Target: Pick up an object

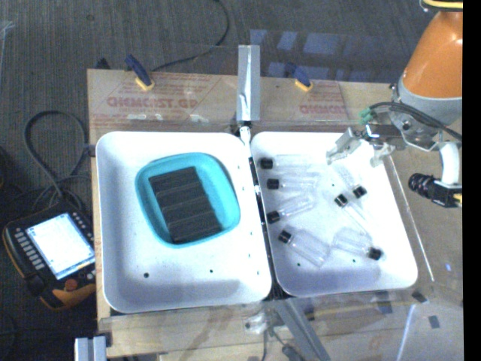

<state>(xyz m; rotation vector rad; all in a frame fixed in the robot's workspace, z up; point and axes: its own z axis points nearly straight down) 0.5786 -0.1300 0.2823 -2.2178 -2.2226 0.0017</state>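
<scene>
Nearby, at bottom of right bin (398, 273), clear vials with black caps lie scattered: one near front corner (359, 245), another at lower left (301, 245). More vials (289, 180) lie farther back. Left bin (120, 277) holds teal tray (150, 209) with black ridged block (184, 203). Farthest, gripper (359, 143) hangs over right bin's back edge, grasping nothing; whether released or clenched cannot be told. Orange band (440, 55) at top right.

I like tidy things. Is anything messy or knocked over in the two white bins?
Yes. The clear vials with black caps lie on their sides in the right bin, pointing different ways. The black rack in the teal bowl sits neatly.
</scene>
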